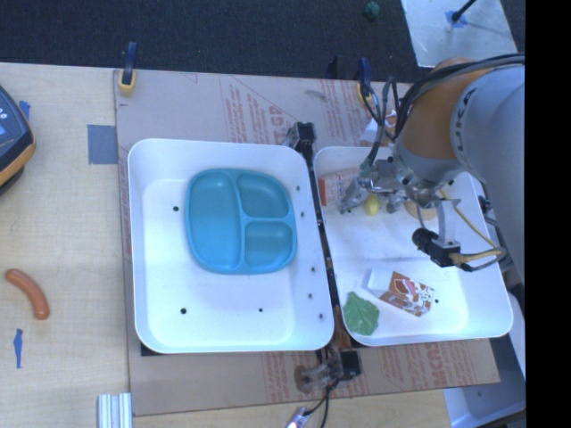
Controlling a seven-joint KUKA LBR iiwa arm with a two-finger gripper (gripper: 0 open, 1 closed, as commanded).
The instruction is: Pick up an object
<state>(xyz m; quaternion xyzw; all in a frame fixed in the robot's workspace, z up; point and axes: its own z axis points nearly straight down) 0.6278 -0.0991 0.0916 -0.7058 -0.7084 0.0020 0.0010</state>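
Observation:
My gripper [359, 194] hangs low over the back left part of the right bin [482, 324]. A small yellow object [372, 207] lies right beside the gripper, and I cannot tell whether they touch. A red-and-white flat item [331, 188] rests against the bin's left wall, just left of the gripper. Near the front of this bin lie a green leaf-shaped piece [360, 314] and a white packet with an orange-brown print [404, 292]. The arm hides the back right of the bin.
The left bin [147, 239] holds a blue divided plate [241, 220]. An orange sausage-shaped toy [28, 292] lies on the bench far to the left. A dark device [11, 141] sits at the left edge.

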